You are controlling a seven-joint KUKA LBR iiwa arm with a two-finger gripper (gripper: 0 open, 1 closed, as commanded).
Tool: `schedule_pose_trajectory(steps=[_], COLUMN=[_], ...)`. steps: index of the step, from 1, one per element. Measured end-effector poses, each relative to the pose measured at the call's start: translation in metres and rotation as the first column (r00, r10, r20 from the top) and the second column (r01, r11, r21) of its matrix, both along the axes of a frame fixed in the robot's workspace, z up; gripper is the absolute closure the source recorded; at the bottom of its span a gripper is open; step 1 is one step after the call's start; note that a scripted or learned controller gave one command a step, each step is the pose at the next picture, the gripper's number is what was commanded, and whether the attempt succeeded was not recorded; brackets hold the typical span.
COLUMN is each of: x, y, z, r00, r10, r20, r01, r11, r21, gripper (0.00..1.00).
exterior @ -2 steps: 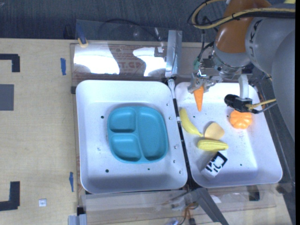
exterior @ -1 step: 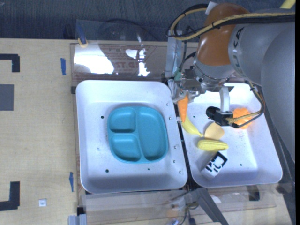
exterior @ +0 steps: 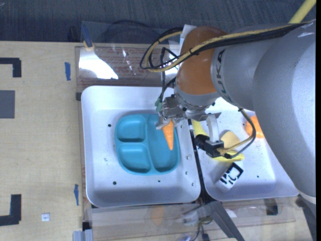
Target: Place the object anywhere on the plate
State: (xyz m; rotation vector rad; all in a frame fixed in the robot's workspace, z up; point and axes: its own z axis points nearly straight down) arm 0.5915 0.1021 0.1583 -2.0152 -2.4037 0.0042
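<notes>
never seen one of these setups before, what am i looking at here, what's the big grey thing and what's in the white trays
The big grey thing is a robot arm, with an orange band above its wrist, reaching in from the right. The single camera sits above the bench and looks down at a slant.

On the bench are two shallow white bins side by side. The left bin holds a blue plate divided into compartments. The right bin holds some yellow items and a small black-and-white tag.

At the arm's tip is a two-finger gripper, hanging over the plate's right side. An orange carrot-shaped object hangs point-down just under it, over the plate's long right compartment. It appears to be held, though the fingers are hard to make out.
</notes>
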Motion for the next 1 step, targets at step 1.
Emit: schedule_pose_trajectory(steps=[1], x=[0.0008], y=[-0.0022], z=[0.0009], r00=[1.0], r10=[-0.003], r20=[0.002], r01=[0.003], r11=[1.0], r21=[-0.001], gripper=[0.0])
